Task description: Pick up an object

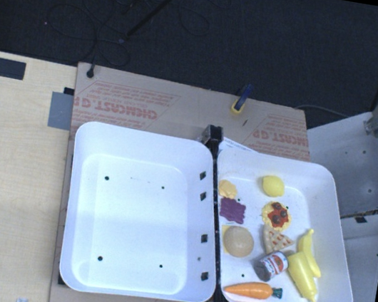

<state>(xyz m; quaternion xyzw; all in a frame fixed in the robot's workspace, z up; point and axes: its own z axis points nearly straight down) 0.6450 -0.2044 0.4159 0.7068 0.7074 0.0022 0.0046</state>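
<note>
- In the right bin (pixel 338 209), against the divider (pixel 209 208) between the two bins, you have a purple piece (pixel 232 210) with a small yellow item (pixel 228 189) just above it and a tan round bun (pixel 238 241) just below it.
- Farther right of the divider you see a lemon (pixel 273 185), a little pizza (pixel 277 215) and a waffle wedge (pixel 278 240) in a column.
- Below those, a small can (pixel 271 264) lies tilted, and a carrot (pixel 252 289) rests along the bin's near wall.
- Farthest from the divider lie the bananas (pixel 306 267), touching the can.
- Left of the divider sits the left bin (pixel 85 164).
- You cannot tell the hand's state.
</note>
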